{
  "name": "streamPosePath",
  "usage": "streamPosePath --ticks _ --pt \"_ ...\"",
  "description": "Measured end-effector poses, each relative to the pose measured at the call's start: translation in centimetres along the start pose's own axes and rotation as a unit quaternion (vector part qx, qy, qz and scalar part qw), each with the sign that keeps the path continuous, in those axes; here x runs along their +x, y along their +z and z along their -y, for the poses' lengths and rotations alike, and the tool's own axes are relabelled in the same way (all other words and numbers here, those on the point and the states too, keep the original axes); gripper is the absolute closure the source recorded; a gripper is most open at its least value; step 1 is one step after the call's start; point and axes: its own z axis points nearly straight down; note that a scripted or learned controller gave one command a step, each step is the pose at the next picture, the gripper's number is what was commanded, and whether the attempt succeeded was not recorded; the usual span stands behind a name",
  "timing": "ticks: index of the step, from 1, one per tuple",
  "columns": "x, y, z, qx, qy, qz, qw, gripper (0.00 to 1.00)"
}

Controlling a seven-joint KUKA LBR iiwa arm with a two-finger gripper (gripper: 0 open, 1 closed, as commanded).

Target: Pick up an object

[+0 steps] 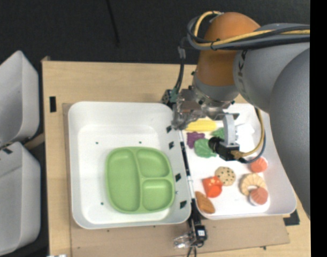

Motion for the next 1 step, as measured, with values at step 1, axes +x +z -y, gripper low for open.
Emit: streamPosePath --ticks 1 --pt "-1.60 -0.62 -0.42 0.000 0.002 0.001 1.0000 1.00"
